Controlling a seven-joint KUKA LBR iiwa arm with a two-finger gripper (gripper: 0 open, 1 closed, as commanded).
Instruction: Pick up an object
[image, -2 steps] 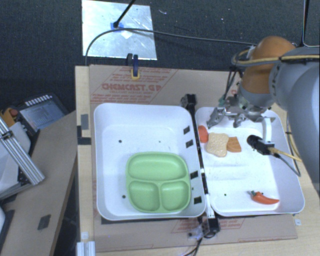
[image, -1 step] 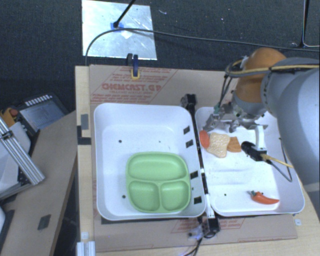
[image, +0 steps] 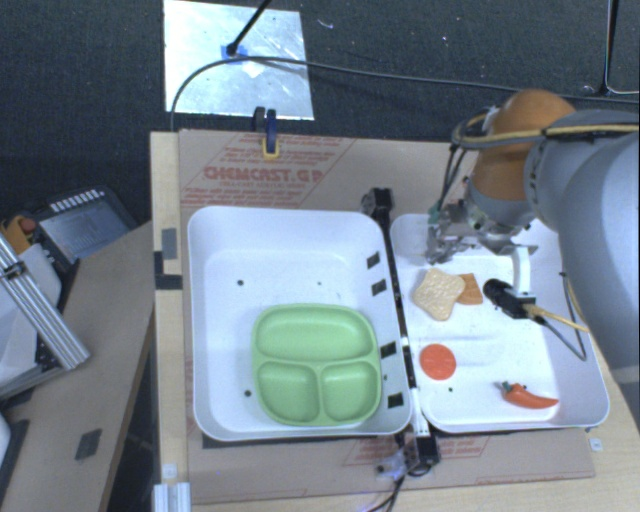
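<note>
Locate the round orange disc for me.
In the camera view, the round orange disc lies in the right bin, close to its left wall. It sits just in front of the pale cracker and left of the small red-orange pepper.

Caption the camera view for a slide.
Gripper hovers over pale toast in right bin; green tray sits in left bin.

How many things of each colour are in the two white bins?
Green: 1, the divided plate
Tan: 1, the cracker
Orange: 3, the round slice, the carrot, the small piece beside the cracker
Total: 5
</note>
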